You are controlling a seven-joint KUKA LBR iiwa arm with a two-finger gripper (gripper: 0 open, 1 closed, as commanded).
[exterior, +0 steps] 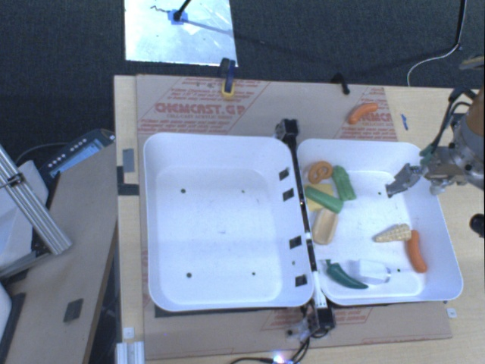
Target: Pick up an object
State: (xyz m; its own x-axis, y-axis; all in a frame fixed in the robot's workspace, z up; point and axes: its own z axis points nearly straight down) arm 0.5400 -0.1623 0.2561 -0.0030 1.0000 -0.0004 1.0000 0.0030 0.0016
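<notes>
1. Corn cob (pixel 392 234) lies in your right bin (pixel 438 226), just left of an orange sausage (pixel 416 251).
2. Up-left of the corn you see a pretzel (pixel 320 172), green pickle (pixel 343 183) and bread roll (pixel 325 226); a dark green pepper (pixel 345 274) sits below-left.
3. Gripper (pixel 403 180) hangs above the corn; whether its fingers are spread, you cannot tell.

Worktop over dark carpet

A tan worktop (pixel 424 101) stands on dark blue-grey carpet (pixel 61 44); a shiny metal sheet (pixel 163 36) lies beyond it, an aluminium rail (pixel 30 211) at left.
</notes>
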